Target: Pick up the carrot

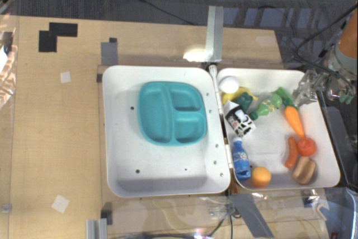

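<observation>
**Ana:** Pincer point(307, 89) first: it sits at the far right edge of the right bin point(279, 176), just above the carrot's top end. The metal is a blur against the white, so whether it is spread or pressed together cannot be told, and nothing can be made out in its grip.

**Ben:** And the carrot point(294, 121)?

**Ana:** It lies flat in the right bin, a little below the pincer, running down and to the right, thick end up. It looks free on its long sides.

**Ben:** So how should the arm take it?

**Ana:** Probably by coming down over the middle of the carrot with the pinch set across its width, not along its length. A grip near the thin tip would likely slip.

**Ben:** What crowds it?

**Ana:** A green toy vegetable point(274, 101) lies just beside the thick end, to the left. A red tomato point(306, 146) sits close to the thin end, with a sausage point(291, 153) beside it and a brown bun point(304, 169) below. Those could get nudged.

**Ben:** Farther out?

**Ana:** A blue bottle point(240, 158), an orange point(260, 176), a black-and-white carton point(239, 120) and a white ball point(228, 84) keep to the bin's left. The left bin point(120, 120) holds a teal divided tray point(171, 112), well apart.
</observation>
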You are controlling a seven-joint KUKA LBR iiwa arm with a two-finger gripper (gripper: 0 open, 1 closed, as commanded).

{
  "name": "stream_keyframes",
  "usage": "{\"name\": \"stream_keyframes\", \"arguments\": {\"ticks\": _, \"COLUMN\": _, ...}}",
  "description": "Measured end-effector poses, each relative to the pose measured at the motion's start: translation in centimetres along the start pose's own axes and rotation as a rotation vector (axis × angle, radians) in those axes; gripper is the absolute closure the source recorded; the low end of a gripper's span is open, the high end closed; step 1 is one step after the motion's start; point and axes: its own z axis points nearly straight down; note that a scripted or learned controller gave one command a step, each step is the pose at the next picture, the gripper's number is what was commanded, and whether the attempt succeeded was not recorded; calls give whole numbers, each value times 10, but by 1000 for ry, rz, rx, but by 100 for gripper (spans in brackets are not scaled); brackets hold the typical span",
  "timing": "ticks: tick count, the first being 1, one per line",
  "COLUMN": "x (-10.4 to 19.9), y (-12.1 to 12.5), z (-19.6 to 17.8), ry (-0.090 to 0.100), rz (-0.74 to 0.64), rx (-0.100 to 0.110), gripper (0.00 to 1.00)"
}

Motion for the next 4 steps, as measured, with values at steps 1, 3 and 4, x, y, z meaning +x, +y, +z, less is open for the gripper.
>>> {"name": "stream_keyframes", "arguments": {"ticks": 1, "x": 109, "y": -13, "z": 105, "ry": 6, "rz": -314, "rx": -5, "gripper": 100}}
{"name": "stream_keyframes", "arguments": {"ticks": 3, "x": 77, "y": 15, "z": 47, "ry": 1, "rz": 169, "rx": -3, "gripper": 100}}
{"name": "stream_keyframes", "arguments": {"ticks": 4, "x": 74, "y": 16, "z": 34, "ry": -10, "rz": 163, "rx": -3, "gripper": 100}}
